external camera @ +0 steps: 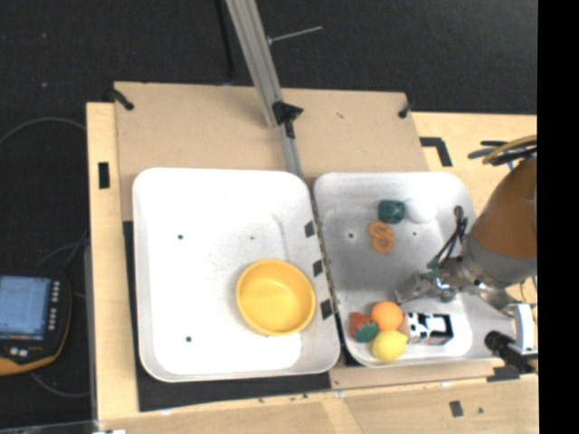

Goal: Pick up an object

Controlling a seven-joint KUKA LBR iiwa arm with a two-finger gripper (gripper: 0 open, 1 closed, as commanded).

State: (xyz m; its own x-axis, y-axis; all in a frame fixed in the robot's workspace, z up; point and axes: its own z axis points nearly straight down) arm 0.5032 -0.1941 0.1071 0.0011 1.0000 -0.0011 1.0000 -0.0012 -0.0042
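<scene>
The right bin [348, 197] holds several small objects. At its back lie a dark green lump [392, 211] and an orange ring-shaped piece [382, 236]. At its front edge an orange ball [387, 315], a yellow lemon [390, 344], a red and green piece [362, 326] and a black and white box [428, 327] sit close together. My gripper [427, 287] hangs low over the right half of this bin, just behind the black and white box and to the right of the orange ball. Nothing shows as held in it.
The left bin [181, 242] bears a yellow bowl [275, 296] near its front right corner. A slanted metal pole [258, 52] rises behind the bins. The arm's orange band [508, 215] overhangs the right bin's right edge. A handheld screen [27, 319] lies off the bench at left.
</scene>
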